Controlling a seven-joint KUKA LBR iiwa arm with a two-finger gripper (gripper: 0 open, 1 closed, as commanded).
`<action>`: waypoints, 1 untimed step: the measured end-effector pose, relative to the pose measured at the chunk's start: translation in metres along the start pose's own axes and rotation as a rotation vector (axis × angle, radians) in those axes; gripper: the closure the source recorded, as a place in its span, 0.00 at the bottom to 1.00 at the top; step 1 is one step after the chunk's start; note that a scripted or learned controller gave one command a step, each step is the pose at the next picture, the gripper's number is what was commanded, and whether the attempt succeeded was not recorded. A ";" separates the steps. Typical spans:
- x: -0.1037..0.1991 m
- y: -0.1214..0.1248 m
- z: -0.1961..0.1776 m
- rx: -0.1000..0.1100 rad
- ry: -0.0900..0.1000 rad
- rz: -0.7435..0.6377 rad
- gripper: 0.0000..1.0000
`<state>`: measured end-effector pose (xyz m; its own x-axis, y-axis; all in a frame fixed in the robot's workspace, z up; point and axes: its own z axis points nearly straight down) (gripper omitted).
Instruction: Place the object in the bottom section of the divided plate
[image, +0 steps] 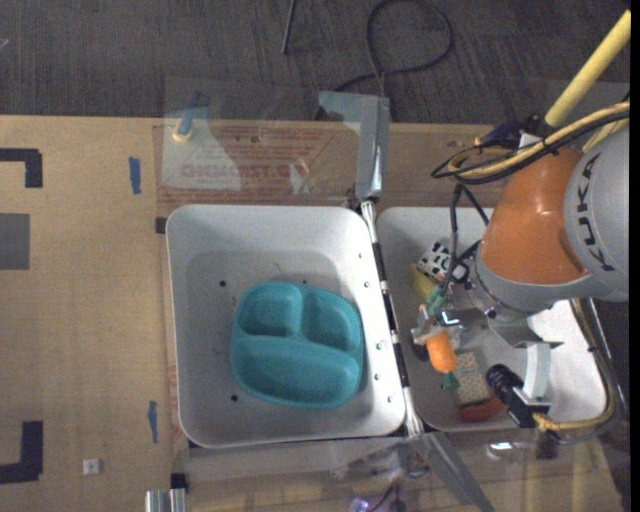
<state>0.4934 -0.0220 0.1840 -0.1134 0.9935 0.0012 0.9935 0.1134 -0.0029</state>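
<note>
Arm over right bin (590, 395), hand (436, 330) low near that bin's left wall, at an orange carrot-like object (441, 353); can't tell if hand is open or closed, or whether it really has the object. Teal divided plate (297, 343) sits mid left bin (200, 260), all sections bare. Looks like pick step; next needs a secure lift, carry left over the wall, drop into the plate's wide bottom section (290, 370)

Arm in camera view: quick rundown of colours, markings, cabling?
The arm has a light grey shell with black KUKA lettering and a broad orange band above the wrist. Yellow and black cables loop over it from the top right. The wrist carries silver metal hardware, and below it sits a black cylindrical part.
</note>
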 end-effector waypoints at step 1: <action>0.066 -0.007 -0.006 -0.001 0.000 -0.238 1.00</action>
<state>0.4793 0.0430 0.1901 -0.3442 0.9389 0.0013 0.9389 0.3442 -0.0016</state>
